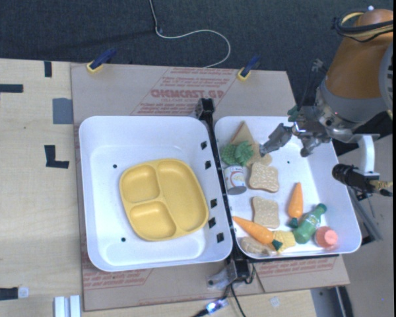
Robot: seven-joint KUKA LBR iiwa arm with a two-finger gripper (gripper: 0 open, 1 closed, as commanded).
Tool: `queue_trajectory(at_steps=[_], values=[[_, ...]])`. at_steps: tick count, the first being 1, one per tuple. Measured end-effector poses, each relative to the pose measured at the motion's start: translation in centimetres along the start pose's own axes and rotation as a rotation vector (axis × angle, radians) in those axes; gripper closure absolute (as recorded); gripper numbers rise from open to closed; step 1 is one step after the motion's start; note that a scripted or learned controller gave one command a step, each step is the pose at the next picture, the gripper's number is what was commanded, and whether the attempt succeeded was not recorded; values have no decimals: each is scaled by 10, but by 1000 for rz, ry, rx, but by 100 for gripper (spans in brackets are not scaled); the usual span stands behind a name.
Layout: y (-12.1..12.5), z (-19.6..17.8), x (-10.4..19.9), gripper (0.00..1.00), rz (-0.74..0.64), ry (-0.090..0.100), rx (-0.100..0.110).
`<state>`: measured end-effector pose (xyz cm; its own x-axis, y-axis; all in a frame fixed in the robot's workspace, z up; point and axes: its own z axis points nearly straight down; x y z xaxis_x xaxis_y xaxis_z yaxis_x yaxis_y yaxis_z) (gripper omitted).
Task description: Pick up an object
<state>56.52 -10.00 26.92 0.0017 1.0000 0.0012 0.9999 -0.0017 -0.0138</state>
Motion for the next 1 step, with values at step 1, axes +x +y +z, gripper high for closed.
queue_trajectory(at_steps=[1], values=[[2, -7, 0, 0, -3, -1, -13]])
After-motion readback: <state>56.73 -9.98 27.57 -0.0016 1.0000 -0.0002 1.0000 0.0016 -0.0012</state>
